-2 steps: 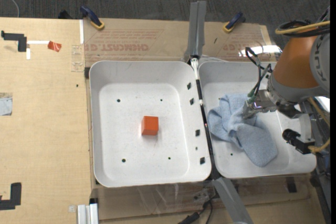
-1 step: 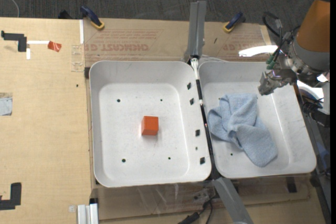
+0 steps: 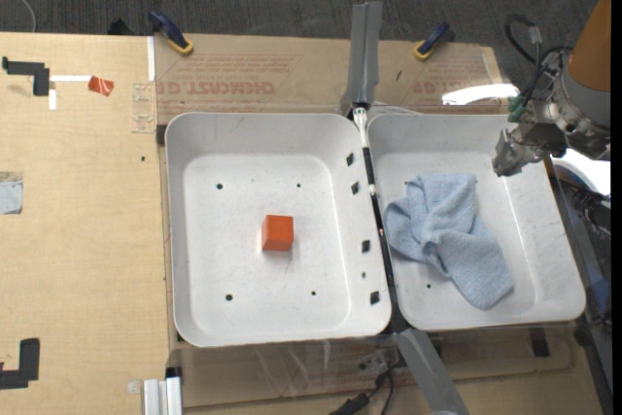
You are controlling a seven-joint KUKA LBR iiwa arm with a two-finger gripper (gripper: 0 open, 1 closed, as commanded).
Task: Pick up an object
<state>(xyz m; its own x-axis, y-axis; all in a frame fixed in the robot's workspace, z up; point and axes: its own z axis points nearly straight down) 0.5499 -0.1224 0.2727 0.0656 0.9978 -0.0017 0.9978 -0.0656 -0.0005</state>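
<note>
The gripper [image 3: 509, 155] hangs at the right of the frame, over the upper right corner of the right bin [image 3: 544, 306], with nothing visibly held; whether its jaws are released or clenched cannot be told from this slant. The step in hand looks like the approach, before any descent onto a target.

Two candidates lie below. A crumpled light-blue cloth [image 3: 449, 236] sits in the middle of the right bin, just down and left of the gripper. A small orange-red cube [image 3: 278, 233] rests alone near the centre of the left bin [image 3: 194, 306], well apart from the arm.

The cloth is the closer choice. Taking it would likely call for a short shift toward lower left, then a straight drop onto one of its raised folds. The cube would need a long reach across the divider [image 3: 369, 199] between the bins.

Room is fair. The cloth's left edge lies near the right bin's inner wall, but its middle and lower right lobe have bare floor around them. The cube stands clear of every wall, with open floor all round. The gripper itself is close to the bin's upper right rim, so a descent from here would risk the wall.
</note>
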